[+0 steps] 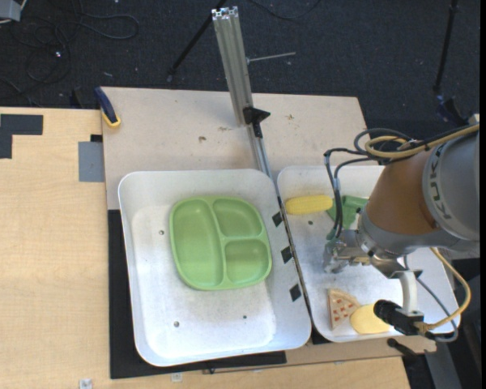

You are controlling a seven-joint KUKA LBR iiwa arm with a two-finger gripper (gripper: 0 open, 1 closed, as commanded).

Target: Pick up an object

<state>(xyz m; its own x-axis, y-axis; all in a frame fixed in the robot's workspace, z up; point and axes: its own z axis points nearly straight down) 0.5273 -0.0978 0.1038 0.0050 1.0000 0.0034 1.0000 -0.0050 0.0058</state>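
Dark floor with loose cables lies behind the bench (pixel 308 124); two white bins sit side by side on it. Left bin (pixel 146 298): a green divided tray (pixel 221 242), lying flat. Right bin (pixel 308 298): a yellow corn-like piece (pixel 308 205) near the far wall, a green item (pixel 352 209) just beside it, a pizza slice (pixel 341 306) touching a yellow lump (pixel 368 321) at the near edge. Arm (pixel 413 197) reaches over the right bin; gripper (pixel 340 258) low above the bin floor, between corn and pizza. Whether the pincer is wide or narrow cannot be told.
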